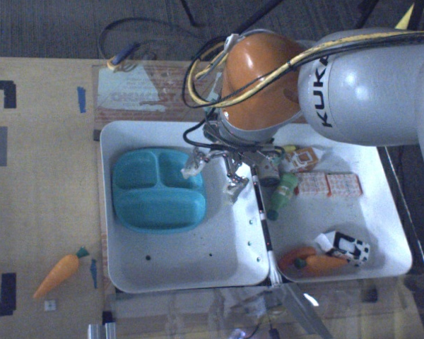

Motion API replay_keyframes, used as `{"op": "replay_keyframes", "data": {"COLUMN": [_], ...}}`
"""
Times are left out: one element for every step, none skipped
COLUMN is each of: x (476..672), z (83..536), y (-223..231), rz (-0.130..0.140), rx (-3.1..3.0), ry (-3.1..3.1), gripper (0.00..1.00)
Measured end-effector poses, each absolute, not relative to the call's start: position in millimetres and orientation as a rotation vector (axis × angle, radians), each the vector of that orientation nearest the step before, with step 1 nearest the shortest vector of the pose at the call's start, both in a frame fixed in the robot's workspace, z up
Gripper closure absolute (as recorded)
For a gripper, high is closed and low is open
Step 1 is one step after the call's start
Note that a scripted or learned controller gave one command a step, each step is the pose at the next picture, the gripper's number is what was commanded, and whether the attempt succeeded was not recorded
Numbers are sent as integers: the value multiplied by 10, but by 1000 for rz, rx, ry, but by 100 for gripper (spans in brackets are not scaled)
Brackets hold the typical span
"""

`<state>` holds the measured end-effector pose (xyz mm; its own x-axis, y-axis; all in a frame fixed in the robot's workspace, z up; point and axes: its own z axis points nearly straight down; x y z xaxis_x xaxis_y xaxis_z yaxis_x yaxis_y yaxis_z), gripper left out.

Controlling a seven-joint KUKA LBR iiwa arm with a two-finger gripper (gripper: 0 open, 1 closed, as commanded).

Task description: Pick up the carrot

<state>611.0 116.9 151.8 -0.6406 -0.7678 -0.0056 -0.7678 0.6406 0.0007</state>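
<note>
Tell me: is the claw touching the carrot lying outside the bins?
Apart. The camera view shows the claw above the teal tray's right edge, while that carrot lies on the bench, past the left bin's lower-left corner.

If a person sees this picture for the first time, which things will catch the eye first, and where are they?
The big grey arm with its orange band dominates the upper right, its gripper hanging over the left bin's right part. A turquoise divided tray lies in the left bin. One carrot lies outside on the bench at lower left, another carrot in the right bin.
</note>
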Motion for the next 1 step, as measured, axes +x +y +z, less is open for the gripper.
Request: {"op": "replay_keyframes", "data": {"x": [6681], "z": [4015], "y": [832], "rz": [3], "rx": [-1326], "ry": [2840], "gripper": [0]}}
